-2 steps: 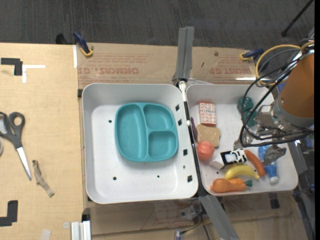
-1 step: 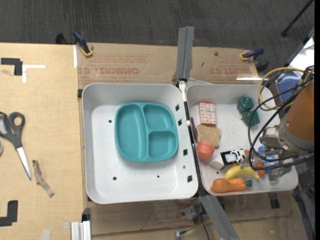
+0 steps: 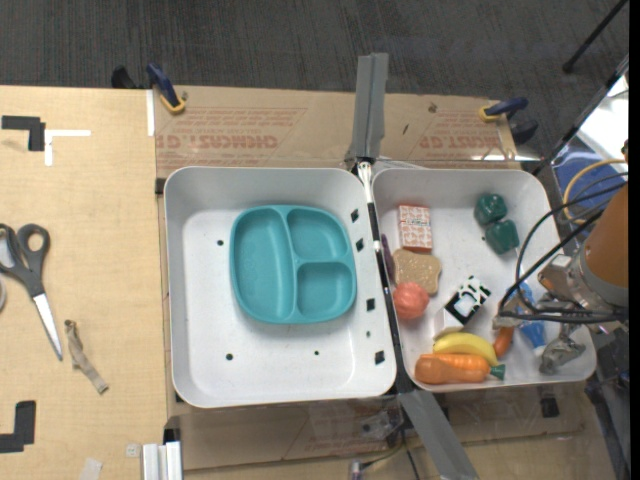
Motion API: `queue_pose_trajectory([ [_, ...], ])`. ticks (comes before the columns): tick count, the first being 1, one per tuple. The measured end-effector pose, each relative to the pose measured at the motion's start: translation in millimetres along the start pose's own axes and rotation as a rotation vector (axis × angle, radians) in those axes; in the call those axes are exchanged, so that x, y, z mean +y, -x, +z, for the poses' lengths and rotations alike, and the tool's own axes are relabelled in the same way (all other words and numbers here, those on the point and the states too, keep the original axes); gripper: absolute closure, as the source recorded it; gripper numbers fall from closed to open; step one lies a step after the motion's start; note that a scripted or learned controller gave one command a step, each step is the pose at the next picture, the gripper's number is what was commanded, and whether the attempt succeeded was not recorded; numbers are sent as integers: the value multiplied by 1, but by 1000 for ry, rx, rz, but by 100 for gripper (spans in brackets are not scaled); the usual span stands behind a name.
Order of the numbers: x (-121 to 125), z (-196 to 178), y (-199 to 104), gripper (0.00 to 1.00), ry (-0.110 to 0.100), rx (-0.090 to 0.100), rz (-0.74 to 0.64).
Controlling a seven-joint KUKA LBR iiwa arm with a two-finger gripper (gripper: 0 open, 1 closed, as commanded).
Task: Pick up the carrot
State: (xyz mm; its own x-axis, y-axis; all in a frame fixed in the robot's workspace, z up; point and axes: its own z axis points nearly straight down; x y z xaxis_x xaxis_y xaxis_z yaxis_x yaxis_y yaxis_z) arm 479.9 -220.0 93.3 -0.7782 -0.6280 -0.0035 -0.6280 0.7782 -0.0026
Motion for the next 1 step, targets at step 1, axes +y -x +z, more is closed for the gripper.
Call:
queue_pose_trajectory([
  [1,52,-11,52,0,1,-3,-697],
])
